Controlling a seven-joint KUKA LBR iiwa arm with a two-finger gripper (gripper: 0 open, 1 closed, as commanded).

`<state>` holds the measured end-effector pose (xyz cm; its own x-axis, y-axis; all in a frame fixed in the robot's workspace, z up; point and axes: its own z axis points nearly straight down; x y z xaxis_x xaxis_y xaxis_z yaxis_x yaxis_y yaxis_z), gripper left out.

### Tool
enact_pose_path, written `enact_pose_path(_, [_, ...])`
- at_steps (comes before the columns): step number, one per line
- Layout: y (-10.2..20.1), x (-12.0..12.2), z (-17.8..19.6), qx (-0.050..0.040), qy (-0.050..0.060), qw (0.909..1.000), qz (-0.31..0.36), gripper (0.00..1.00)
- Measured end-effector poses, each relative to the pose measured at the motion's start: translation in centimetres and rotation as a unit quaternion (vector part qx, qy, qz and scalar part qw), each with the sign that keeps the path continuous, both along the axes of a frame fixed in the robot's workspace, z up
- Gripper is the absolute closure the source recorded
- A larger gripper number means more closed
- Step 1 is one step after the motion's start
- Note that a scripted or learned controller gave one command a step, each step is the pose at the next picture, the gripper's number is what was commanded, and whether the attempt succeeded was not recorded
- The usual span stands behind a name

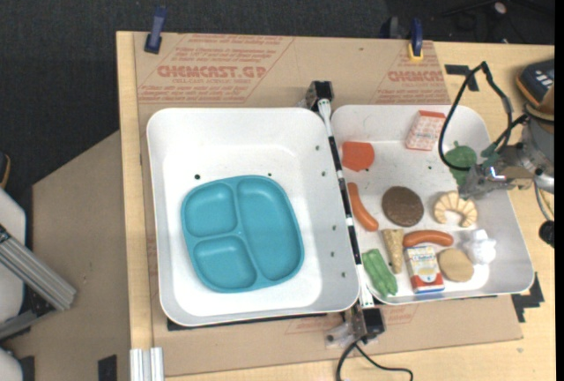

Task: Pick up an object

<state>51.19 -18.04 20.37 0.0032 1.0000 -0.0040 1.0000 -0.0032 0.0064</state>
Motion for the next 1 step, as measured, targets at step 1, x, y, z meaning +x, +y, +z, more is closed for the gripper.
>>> enact_pose_path(1, [0.20,0.05,-0.43,0.0016,0.002,1.0000,0.001,0.00])
